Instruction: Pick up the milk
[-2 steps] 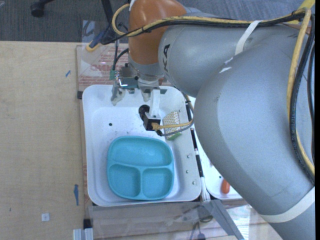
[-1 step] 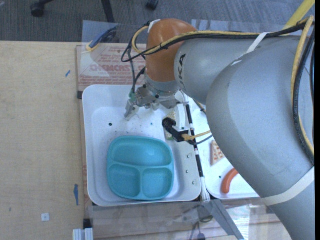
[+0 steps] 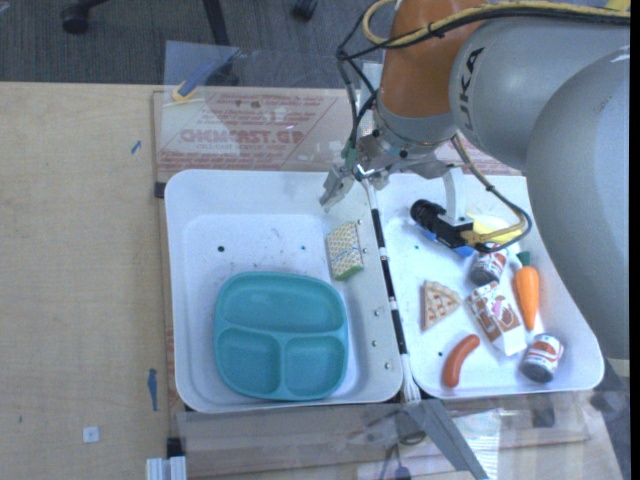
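The milk (image 3: 497, 320) is a small white carton with red print, lying on its side in the right bin (image 3: 575, 368), between a pizza slice and a carrot. My gripper (image 3: 341, 182) hangs over the far right corner of the left bin (image 3: 190, 268), well to the upper left of the milk and across the divider from it. Nothing is seen in its grasp. A small patterned box (image 3: 345, 250) lies just below the gripper in the left bin.
A teal divided plate (image 3: 282, 334) fills the near part of the left bin. Around the milk lie a pizza slice (image 3: 437, 303), a red sausage (image 3: 460, 358), a carrot (image 3: 527, 296), a dark can (image 3: 540, 358) and a smaller can (image 3: 488, 266).
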### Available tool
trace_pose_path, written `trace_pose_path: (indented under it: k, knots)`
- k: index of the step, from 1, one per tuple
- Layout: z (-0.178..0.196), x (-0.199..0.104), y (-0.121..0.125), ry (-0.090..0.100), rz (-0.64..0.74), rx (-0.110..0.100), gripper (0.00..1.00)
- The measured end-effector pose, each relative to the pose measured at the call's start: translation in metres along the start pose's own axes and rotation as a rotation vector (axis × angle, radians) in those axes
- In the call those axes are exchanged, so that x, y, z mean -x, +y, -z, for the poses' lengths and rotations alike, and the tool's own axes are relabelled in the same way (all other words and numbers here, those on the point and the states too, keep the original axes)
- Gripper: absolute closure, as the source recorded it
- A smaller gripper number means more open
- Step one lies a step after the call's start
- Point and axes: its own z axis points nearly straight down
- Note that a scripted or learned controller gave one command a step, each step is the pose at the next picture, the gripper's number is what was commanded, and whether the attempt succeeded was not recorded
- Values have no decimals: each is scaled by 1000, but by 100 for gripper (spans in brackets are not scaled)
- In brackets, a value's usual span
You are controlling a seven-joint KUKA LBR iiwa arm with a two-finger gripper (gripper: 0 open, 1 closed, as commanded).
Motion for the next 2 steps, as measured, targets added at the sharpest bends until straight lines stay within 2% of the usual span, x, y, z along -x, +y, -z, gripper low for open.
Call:
trace_pose_path:
  k: [1, 2]
  knots:
    - [-6, -49, 19, 0, -261, 0, 0]
    - [-19, -148, 42, 1, -222, -1, 0]
